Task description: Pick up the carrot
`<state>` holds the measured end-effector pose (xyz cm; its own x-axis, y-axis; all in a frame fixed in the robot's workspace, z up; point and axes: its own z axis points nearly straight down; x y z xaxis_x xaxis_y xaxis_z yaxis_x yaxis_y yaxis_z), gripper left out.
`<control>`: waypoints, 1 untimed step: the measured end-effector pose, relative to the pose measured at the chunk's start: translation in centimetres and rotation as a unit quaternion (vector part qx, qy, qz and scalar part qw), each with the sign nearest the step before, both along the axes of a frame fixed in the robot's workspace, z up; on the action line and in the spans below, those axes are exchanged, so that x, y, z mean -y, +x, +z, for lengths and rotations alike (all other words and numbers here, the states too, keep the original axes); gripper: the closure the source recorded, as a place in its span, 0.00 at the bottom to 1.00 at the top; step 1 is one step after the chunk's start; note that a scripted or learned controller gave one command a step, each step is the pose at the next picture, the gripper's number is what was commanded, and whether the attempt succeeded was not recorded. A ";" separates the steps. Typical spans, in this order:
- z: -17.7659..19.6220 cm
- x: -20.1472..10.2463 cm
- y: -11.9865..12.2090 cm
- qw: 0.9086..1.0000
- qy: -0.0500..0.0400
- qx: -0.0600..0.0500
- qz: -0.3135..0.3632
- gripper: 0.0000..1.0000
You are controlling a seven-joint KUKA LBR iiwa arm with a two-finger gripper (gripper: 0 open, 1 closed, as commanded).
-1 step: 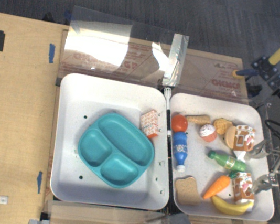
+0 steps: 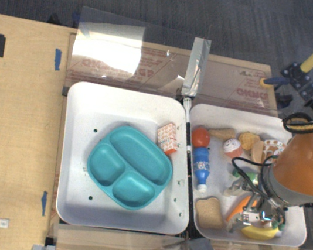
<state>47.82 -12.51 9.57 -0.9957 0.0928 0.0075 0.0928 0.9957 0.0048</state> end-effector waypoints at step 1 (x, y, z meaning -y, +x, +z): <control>-0.7 -1.5 0.3 1.000 -0.004 0.006 -0.012 0.00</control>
<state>48.17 -11.05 8.90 -0.9932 0.1160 -0.0058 0.1161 0.9932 -0.0019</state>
